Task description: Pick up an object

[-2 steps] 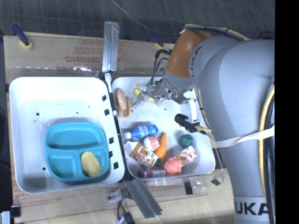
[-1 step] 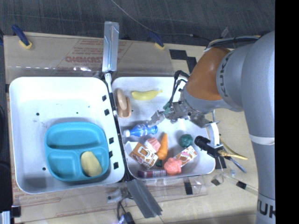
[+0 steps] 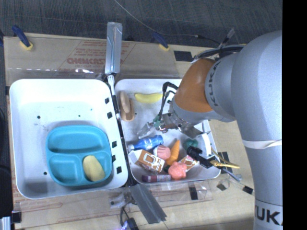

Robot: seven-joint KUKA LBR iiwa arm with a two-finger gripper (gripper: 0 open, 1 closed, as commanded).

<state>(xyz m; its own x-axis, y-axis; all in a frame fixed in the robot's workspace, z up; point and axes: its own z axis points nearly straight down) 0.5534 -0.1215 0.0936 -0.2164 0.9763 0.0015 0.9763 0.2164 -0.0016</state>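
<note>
My gripper (image 3: pixel 154 125) hangs over the middle of the right bin (image 3: pixel 125 87), below the grey arm with its orange band. Just under it lies a blue bottle (image 3: pixel 147 142). An orange carrot (image 3: pixel 173 151) rests to the right of the bottle. A yellow banana (image 3: pixel 148 97) lies at the far side of the bin, and a tan bread-like piece (image 3: pixel 126 106) sits by the left wall. I see nothing between the gripper and these objects that looks lifted.
Pink toys (image 3: pixel 177 170), a small printed box (image 3: pixel 151 161), a purple marker (image 3: pixel 156 178) and a teal piece (image 3: pixel 191 142) crowd the right bin's near end. The left bin (image 3: pixel 29 95) holds a blue divided tray (image 3: pixel 72 145) with a yellow lemon-like object (image 3: pixel 94 168).
</note>
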